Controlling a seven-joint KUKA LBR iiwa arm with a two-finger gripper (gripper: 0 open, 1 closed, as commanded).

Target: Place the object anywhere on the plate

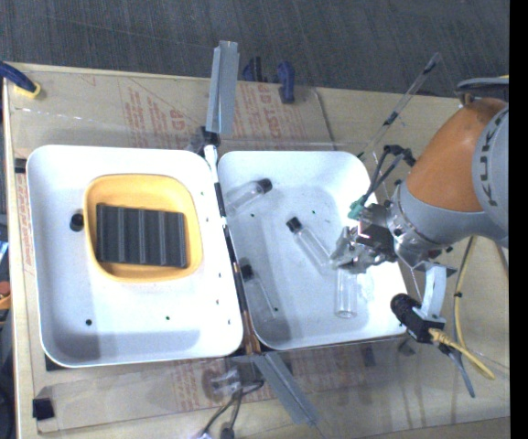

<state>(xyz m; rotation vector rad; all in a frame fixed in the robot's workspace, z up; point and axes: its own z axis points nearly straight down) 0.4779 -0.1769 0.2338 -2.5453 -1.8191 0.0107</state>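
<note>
So the claw [353,254] hovers low over a clear vial [346,294] in the right bin [286,332], plate [141,224] far left; can't tell its grip state.

Robot lab — clamped bench [135,99], bins [53,318]

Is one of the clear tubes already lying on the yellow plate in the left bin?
No, the yellow plate bears only a dark ridged insert, and the clear tubes lie in the right bin.
</note>
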